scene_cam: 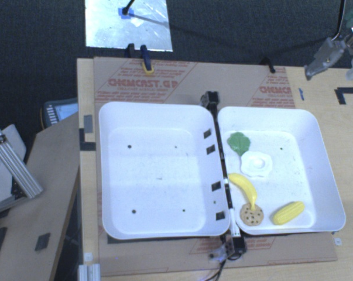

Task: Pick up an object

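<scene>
The right bin (316, 157) holds several toy foods. A green leaf (239, 141) lies near its upper left, with a fried egg (257, 164) just below it. A yellow banana (244, 187) rests against the bin's left wall, above a round cookie (252, 215). An ear of corn (288, 212) lies near the front wall. My gripper (318, 67) hangs at the top right, well above and behind the right bin, far from all the objects and with nothing in it.
The left bin (156, 168) stands beside the right one on a cardboard sheet (164, 81). A shiny metal plate (128, 16) lies beyond the bench. An aluminium rail (12, 163) slants at the far left.
</scene>
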{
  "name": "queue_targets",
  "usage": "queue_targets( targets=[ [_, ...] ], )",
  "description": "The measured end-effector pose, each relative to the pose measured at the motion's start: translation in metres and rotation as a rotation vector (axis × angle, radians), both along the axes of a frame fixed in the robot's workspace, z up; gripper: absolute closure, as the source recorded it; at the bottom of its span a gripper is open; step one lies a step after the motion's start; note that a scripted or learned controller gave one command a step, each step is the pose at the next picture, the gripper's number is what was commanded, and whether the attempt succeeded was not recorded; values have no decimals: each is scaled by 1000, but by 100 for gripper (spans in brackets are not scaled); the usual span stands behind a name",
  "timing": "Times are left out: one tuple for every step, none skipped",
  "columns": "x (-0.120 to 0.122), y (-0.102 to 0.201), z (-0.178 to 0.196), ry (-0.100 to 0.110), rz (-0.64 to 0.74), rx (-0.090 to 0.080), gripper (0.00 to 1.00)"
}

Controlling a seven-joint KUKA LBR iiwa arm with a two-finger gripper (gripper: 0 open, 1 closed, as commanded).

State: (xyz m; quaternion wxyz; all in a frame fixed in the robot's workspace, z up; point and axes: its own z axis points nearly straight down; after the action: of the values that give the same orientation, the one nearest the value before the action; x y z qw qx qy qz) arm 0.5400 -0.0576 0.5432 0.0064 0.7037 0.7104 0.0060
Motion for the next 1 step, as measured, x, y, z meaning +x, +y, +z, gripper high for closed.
queue_targets(
  targets=[
    [0,-3,4,9,-1,-1,100]
  ],
)
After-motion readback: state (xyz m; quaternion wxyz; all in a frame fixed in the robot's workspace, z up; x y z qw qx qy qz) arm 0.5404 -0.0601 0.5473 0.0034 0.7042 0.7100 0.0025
